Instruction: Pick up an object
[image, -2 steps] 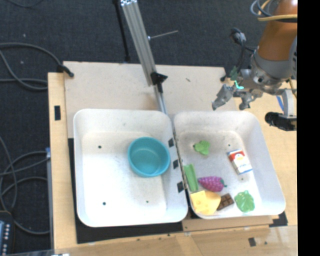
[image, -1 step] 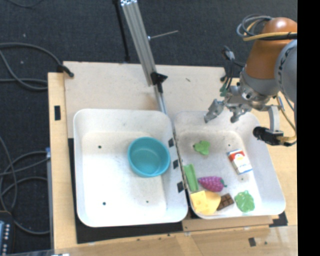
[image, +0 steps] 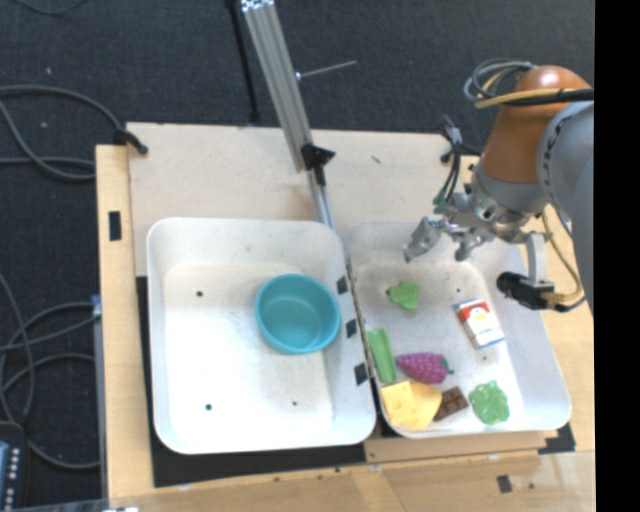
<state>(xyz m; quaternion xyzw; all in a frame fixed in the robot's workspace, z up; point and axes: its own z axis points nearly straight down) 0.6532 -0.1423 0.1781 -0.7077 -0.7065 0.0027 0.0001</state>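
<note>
Objects for picking lie in the right-hand white bin (image: 520, 300): a small green leafy toy (image: 404, 294) near its upper middle, a little white and orange-red carton (image: 481, 323) to the right of it, a long green strip (image: 380, 354) along the left wall, a purple grape bunch (image: 422, 367) just beside that strip, a yellow cheese-like wedge (image: 408, 404) at the near edge, a small brown chocolate piece (image: 453, 402) touching the wedge, and a bright green lumpy piece (image: 489, 402) at the lower right. The left-hand white bin (image: 190, 300) holds a round teal plastic bowl (image: 297, 313), upright, near its right side. Both bins sit side by side on the pale wooden bench (image: 220, 170).

The grey arm with its orange band (image: 525, 120) reaches in from the right, and the tool (image: 443, 244) hangs over the far end of the right bin, above and apart from the leafy toy. Its two fingers appear spread apart, with nothing between them, though the view is small here. A slanted metal rail (image: 285, 90) crosses the bench from the top.
</note>
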